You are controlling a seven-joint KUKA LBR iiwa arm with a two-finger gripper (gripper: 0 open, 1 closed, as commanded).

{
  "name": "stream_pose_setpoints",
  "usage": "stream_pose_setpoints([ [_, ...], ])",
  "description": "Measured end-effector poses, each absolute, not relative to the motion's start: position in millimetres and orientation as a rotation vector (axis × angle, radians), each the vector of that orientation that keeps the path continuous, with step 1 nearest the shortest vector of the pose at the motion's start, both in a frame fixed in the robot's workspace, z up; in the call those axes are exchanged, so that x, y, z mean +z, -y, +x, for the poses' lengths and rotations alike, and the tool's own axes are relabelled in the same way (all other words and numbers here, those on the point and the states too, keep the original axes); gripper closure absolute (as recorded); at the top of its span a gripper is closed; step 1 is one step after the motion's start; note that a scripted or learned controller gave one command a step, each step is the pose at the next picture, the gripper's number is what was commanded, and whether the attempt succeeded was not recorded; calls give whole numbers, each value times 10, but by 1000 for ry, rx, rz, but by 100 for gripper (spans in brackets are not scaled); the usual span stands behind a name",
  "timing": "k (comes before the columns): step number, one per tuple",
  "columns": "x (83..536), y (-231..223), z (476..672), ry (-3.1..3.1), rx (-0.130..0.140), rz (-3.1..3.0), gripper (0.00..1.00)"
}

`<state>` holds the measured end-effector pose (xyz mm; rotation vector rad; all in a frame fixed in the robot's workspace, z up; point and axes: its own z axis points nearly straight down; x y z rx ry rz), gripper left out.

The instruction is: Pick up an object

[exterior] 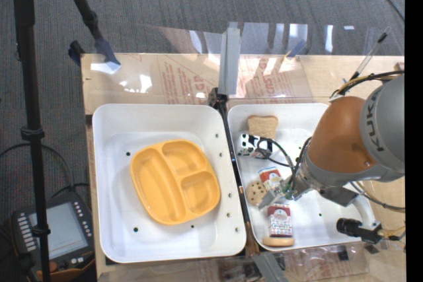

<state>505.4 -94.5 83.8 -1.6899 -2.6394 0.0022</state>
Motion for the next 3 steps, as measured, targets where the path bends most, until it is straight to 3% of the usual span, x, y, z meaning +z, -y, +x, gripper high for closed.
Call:
stream_pose_setpoints([
  [1, 829, 1009, 5608, 2495, 4, -1898, 0],
  [2, 874, 1029, 5599, 2483, 9, -1902, 100],
  [3, 2129, 617, 6119, 2511, 0, -1889, 100],
])
